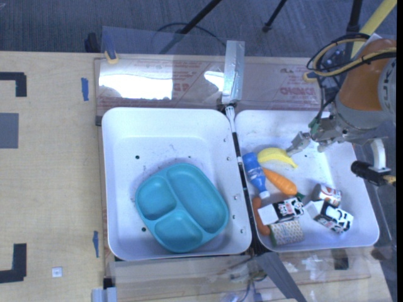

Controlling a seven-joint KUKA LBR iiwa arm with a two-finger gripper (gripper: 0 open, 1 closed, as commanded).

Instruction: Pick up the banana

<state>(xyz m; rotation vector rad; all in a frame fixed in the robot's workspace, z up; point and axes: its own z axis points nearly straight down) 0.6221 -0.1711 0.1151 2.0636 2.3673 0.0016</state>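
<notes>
The yellow banana point(276, 157) lies in the right bin point(365, 231), near its left wall and towards the back. My gripper point(310, 145) hangs just to the right of the banana, a little above the bin floor, apart from it. It is open, with nothing between its fingers. One grey finger point(297, 144) points down towards the banana's right end.
Close to the banana lie a blue bottle point(255, 172) and an orange carrot point(280, 182). Farther forward are black-and-white toys point(334, 218), a small can point(329, 195) and a mesh-covered block point(286, 231). The left bin point(126, 137) holds a teal divided plate point(181, 207).
</notes>
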